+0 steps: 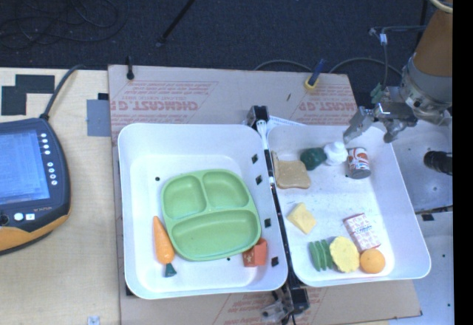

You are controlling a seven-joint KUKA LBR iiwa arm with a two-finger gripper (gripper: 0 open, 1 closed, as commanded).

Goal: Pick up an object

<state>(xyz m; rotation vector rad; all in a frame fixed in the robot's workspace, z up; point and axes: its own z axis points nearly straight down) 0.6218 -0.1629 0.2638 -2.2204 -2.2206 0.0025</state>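
Pincer (375,118) hovering with fingers spread and nothing between them, above the right bin's (414,242) far corner, poising over the small can (358,162) lying just below.

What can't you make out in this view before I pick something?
- Gripper: small and blurred above the right bin's far rim; finger state unreadable.
- Arm: cut off by the right edge.
- Can: label too small to read.
- White object beside the green toy: washed out against the bin, identity unclear.
- Red item: partly tucked under the green tray, shape unclear.
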